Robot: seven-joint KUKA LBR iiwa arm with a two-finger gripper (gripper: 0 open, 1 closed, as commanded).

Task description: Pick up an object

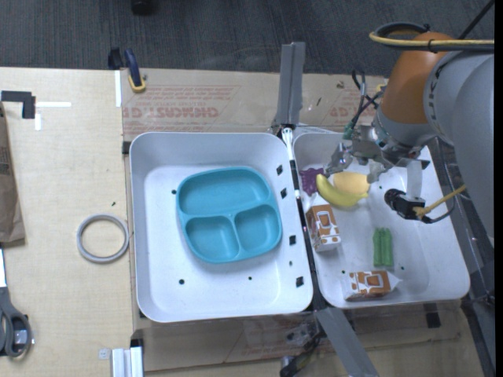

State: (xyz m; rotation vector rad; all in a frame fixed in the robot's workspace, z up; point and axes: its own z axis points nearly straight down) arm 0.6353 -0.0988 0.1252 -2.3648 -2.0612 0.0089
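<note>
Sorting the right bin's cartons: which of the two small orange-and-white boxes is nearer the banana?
The box by the bin's left wall, just below the banana; the other box lies at the bin's front edge.

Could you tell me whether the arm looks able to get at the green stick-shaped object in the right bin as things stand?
Probably yes. The green stick-shaped object lies alone on bare floor of the right white bin, apart from the small printed cartons, with nothing over it. The tool hangs nearby, above the yellow banana.
</note>
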